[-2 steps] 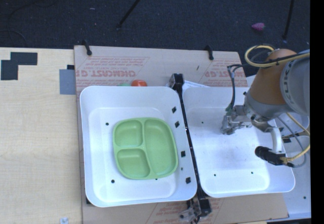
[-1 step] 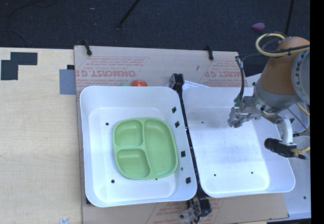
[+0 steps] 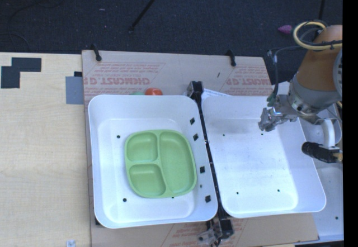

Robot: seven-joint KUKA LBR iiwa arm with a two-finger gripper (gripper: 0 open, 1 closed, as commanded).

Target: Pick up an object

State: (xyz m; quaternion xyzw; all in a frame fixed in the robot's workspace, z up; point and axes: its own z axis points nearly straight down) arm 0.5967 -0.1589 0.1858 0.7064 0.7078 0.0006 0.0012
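Hovering with nothing visibly held, your metal two-finger claw (image 3: 268, 122), opening unclear, must travel far left to the green three-compartment plastic plate (image 3: 160, 163).

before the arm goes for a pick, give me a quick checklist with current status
1. Target present: green tray lies flat in the left bin - ok.
2. Gripper over the target: it is above the right bin, not the left - not ok.
3. Gripper free of any object: nothing seen between its tips - ok.
4. Finger opening: cannot tell.
5. Path across the divider between bins: no obstacle seen - ok.
6. Tray graspable: low rim, lying flat; cannot tell.
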